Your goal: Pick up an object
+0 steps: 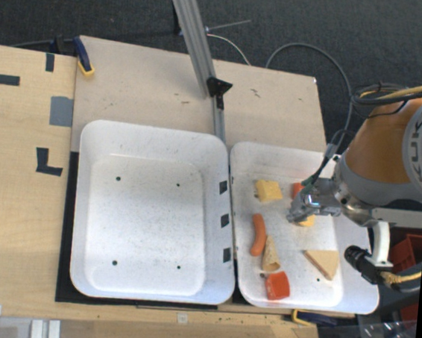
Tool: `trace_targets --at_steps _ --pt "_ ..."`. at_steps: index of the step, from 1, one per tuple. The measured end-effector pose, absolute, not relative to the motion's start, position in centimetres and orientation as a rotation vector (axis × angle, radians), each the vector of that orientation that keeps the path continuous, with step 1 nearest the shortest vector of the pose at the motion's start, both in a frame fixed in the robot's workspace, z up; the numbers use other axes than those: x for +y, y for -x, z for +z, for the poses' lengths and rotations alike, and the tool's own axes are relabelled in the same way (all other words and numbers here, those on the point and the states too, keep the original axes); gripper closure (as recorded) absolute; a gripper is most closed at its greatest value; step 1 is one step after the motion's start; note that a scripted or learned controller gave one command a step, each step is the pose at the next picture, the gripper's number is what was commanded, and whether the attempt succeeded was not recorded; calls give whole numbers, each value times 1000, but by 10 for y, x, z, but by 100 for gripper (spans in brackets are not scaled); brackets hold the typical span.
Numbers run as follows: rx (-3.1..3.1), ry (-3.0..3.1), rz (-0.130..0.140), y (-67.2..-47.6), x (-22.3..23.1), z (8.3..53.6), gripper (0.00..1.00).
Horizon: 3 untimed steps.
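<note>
Gripper [306, 209] hangs low in the right bin [253, 158], near the bin's right side, on the grey arm [381, 156] with its orange band, which reaches in from the right. Whether it is released or clenched cannot be told from this slant. A small yellow piece [307, 222] lies just under its tip, partly hidden, and a bit of orange-red [296, 189] shows at its left edge; whether either is touched by the gripper is unclear.

Other food pieces lie in the same bin. A yellow block [269, 191] sits left of the gripper, near the bin's upper middle. A sausage [259, 234] lies lengthwise below the block, and a cone [271, 255] lies just beside it to the right, its lower end close to a red piece [277, 285] near the bin's front edge. A tan wedge [323, 262] rests apart from these, below and right of the gripper.

The left bin [89, 189] stands beside the right one, their rims touching. Both sit on the worktop [19, 144], which bears dark tape marks at the left. A metal pole [195, 35] slants down from the top to the bins' rear junction.
</note>
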<state>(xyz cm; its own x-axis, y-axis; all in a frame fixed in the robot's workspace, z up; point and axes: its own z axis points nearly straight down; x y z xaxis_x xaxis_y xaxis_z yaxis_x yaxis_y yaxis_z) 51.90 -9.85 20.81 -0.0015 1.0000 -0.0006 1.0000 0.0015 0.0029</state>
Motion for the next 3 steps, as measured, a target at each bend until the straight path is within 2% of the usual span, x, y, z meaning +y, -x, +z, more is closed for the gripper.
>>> trace_targets --at_steps 1,2,3 --pt "2232 -2216 0 -517 -37 205 100" --pt "2231 -2215 1 -512 13 220 100" --pt "2232 -2214 -1 -518 69 215 100"
